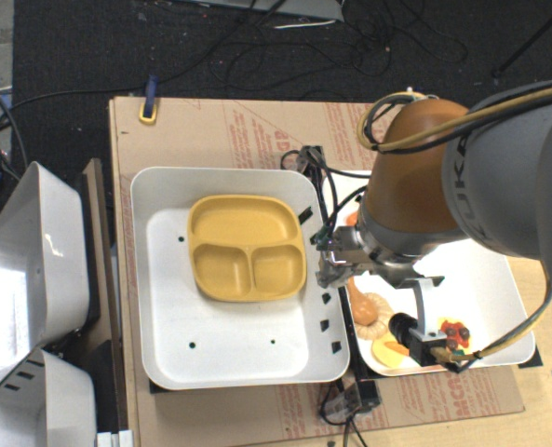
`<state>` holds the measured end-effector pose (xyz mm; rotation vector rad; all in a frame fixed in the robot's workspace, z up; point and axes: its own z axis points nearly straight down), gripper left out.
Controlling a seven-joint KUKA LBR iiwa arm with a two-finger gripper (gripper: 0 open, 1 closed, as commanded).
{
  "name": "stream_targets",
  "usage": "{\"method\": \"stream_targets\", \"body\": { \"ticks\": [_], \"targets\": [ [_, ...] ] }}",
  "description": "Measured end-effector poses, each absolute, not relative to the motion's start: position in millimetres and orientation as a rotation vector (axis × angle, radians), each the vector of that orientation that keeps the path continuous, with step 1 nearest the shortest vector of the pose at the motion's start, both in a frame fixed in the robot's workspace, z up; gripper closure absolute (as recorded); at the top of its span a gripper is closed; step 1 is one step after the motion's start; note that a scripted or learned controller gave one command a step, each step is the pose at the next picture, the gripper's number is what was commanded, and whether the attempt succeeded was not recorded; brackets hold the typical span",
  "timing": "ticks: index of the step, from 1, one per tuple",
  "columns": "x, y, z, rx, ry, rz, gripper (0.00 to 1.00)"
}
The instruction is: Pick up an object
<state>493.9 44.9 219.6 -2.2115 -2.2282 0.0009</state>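
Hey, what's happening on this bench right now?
A grey robot arm with an orange band reaches in over the right-hand white bin, above a few small orange and yellow toy food pieces at its near-left corner. The left-hand white bin holds a yellow divided plastic plate, lying untouched. Nothing is visibly lifted yet.

one fixed camera above the bench, slanted down on both bins (154, 277) (arm (480, 175) from the right)

A robotics lab. A grey industrial arm (499, 175) reaches over a cardboard-covered surface (248, 124) bearing white bins (154, 277). Loose cables (257, 45) trail across the dark floor (61, 35).
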Motion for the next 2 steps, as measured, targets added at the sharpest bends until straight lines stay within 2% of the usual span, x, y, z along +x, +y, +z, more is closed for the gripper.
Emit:
{"method": "stream_targets", "body": {
  "ticks": [1,2],
  "targets": [
    [489.9,87.8,225.0,-2.211,-2.23,-0.001,1.0],
    [490.2,84.9,224.9,-2.219,-2.224,0.001,0.0]
  ]
}}
